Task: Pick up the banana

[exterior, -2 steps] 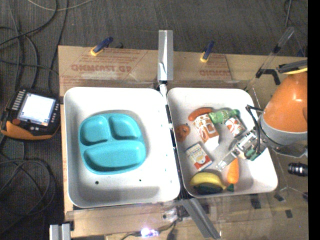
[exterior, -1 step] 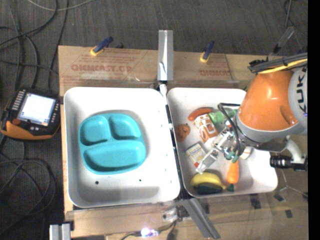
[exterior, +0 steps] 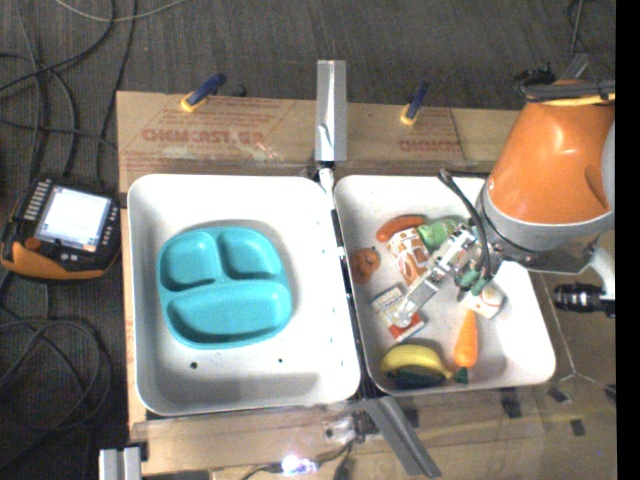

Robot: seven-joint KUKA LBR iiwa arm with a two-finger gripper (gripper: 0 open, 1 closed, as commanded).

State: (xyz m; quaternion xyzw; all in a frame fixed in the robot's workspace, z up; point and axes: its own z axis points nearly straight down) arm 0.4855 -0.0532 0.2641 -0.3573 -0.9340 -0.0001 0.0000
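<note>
The yellow banana [exterior: 410, 356] lies near the front edge of the right bin [exterior: 520, 363], resting against a dark green item [exterior: 422, 376]. My gripper [exterior: 405, 310] reaches in from the right and slants down-left over the middle of that bin. Its tip is just above the banana and a little behind it, apart from it. Nothing of the banana sits in the gripper. The arm's orange band [exterior: 555, 163] covers the bin's far right corner.
An orange carrot [exterior: 466, 338] lies right of the banana. A red sausage [exterior: 400, 227], a green item [exterior: 436, 234], a brown round piece [exterior: 367, 261] and a red-and-white packet [exterior: 411, 258] crowd the bin's back. A teal divided plate [exterior: 228, 285] sits in the left bin [exterior: 150, 368].
</note>
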